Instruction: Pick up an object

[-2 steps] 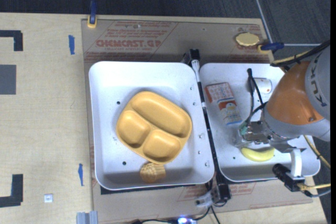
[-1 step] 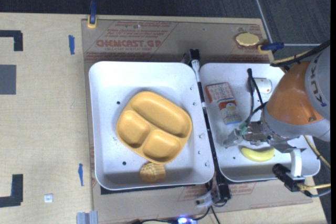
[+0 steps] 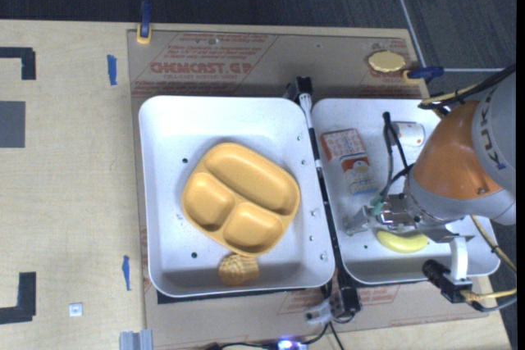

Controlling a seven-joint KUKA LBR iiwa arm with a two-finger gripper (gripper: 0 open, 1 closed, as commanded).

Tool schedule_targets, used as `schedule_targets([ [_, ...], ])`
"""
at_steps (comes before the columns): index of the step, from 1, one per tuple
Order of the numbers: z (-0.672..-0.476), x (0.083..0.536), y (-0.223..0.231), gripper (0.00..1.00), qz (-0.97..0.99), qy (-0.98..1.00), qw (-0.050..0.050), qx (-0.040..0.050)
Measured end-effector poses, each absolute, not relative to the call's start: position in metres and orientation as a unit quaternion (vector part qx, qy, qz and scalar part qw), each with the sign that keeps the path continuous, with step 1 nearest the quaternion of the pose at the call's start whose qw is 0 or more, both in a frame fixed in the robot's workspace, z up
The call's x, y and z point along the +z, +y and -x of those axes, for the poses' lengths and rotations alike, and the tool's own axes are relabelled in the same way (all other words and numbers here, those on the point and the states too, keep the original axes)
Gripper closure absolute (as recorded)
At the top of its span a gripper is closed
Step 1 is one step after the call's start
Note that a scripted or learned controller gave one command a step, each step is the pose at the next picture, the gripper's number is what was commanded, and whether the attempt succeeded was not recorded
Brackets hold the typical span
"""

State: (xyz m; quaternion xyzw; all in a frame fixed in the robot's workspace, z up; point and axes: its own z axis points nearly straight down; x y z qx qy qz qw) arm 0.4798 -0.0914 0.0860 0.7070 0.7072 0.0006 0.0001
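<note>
In the right bin my gripper hangs low at the bin's middle left, below the arm's orange band. A yellow banana lies just to its lower right, partly under the wrist. A red and white carton lies just above the gripper, towards the back of that bin. A small white object sits at the bin's back, half hidden by the arm. Whether anything is gripped is hidden.
The left bin holds a large yellow three-compartment tray and a small round tan object at its front edge. A tan disc lies on the board behind the right bin. Cables run along the divider between the bins.
</note>
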Motion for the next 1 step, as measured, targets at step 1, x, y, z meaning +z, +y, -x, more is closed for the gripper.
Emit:
schedule_targets([
  [1,-0.482,0.0969,-0.092,1.0,-0.707,0.707,0.003,0.0022],
])
